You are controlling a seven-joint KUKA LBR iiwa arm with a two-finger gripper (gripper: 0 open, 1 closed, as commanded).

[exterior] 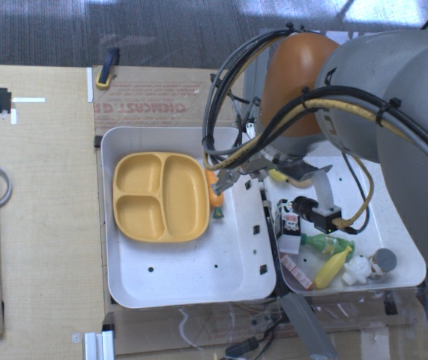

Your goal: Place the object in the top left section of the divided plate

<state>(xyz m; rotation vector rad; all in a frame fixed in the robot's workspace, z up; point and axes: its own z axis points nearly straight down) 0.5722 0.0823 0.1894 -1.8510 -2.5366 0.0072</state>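
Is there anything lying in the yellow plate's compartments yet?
No. All three sections of the yellow divided plate show bare yellow; the small orange object sits just off its right rim, in the left bin.

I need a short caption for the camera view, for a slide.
KUKA arm's gripper beside the yellow divided plate in the left bin, a small orange object at the plate's right rim.

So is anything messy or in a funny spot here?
Slightly. A small orange thing sits at the right rim of the yellow plate, beside the pincer, not in a section. In the right bin, the toys lie jumbled in one corner.
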